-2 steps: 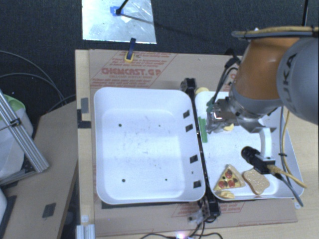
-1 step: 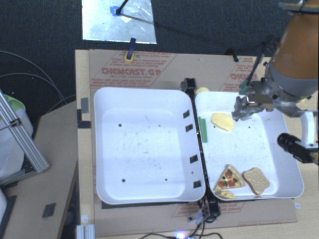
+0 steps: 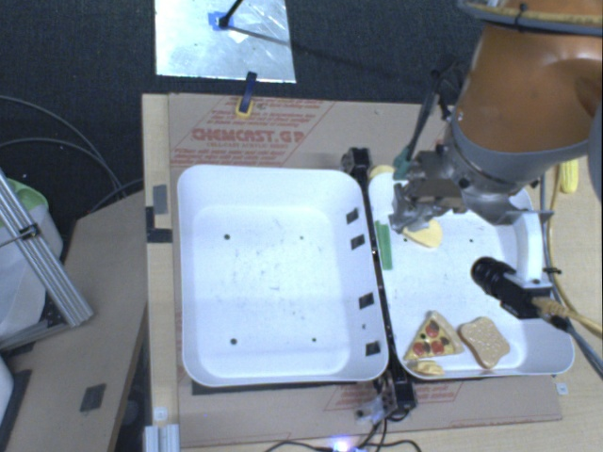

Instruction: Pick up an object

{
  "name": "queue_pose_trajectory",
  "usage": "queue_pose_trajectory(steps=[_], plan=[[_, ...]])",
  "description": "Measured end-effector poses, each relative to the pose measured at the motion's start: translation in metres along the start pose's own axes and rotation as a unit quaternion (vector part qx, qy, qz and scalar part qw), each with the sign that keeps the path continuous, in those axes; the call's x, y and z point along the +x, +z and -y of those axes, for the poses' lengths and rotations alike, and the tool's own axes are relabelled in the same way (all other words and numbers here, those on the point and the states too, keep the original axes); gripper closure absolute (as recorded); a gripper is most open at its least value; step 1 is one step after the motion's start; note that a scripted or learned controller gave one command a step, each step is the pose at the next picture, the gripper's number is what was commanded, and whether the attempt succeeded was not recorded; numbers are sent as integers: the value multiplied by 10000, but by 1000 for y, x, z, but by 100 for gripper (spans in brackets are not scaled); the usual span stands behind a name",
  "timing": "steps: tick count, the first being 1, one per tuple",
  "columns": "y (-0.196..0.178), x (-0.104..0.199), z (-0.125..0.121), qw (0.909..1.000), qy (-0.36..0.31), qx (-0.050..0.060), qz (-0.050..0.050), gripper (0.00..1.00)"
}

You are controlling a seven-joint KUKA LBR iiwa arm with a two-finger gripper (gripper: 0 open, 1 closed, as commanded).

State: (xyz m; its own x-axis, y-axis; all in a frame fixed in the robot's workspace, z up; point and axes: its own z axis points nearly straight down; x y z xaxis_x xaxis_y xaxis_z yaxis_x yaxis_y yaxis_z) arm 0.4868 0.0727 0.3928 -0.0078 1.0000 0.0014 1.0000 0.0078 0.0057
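Pizza slice [image 3: 433,337], toast [image 3: 484,342] in right bin [image 3: 454,279]

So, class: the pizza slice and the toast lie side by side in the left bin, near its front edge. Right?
Not quite. The camera view shows the pizza slice and the toast side by side in the right bin, near its front edge.

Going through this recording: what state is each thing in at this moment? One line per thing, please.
gripper, low in the right bin, over the yellow piece
yellow piece, lying on the bin floor, partly hidden under the gripper
green stick, lying along the bin's left wall
pizza slice, lying flat, topping up
bread slice, lying flat beside the pizza slice
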Motion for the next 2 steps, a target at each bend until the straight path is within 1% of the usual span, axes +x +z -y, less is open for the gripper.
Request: queue_pose_trajectory(steps=[1, 2], plan=[[-2, -76, -24, 10000, 40, 5, 11, 100], [-1, -22, 1, 10000, 0, 15, 0, 100]])
